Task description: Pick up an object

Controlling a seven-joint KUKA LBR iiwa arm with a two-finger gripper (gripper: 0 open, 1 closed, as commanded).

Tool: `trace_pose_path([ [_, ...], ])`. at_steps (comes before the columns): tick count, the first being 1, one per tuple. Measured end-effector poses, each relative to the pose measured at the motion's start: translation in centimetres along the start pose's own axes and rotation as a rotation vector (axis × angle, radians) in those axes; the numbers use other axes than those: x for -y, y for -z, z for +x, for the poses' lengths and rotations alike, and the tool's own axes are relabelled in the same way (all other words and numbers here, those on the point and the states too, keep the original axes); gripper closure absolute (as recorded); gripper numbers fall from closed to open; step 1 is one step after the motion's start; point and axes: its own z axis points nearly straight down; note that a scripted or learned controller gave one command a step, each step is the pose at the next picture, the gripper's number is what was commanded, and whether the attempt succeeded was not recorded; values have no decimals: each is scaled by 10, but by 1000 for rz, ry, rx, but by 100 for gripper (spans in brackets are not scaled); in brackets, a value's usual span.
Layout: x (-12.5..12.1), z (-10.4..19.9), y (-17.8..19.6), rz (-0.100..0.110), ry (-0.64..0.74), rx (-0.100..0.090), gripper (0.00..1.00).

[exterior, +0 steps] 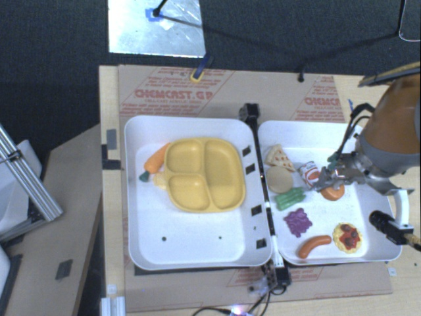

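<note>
Hovering low in the right bin [375, 245], the gripper [327, 182] sits over an orange-red round piece [334, 193], just beside a red-and-white can [308, 172]; whether its fingers grip anything I cannot tell. Around it lie a pizza slice [279, 157], a green piece [289, 197], purple grapes [298, 222], a sausage [313, 245] and a small pizza [347, 237]. The left bin [191, 245] holds a yellow divided plate [200, 174] with a carrot [155, 158] beside it.

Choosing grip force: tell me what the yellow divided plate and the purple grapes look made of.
Yellow divided plate: likely molded plastic, by its even color, soft sheen and rounded compartment ridges. Purple grapes: probably toy plastic or rubber; the color is flat and matte, the shape lumpy. Too small to be sure.
</note>
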Motion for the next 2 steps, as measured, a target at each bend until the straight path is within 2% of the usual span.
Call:
trace_pose_path([
  [1, -1, 0, 34, 1, 0, 0, 100],
  [2, -25, 43, 42, 1, 5, -2, 100],
])
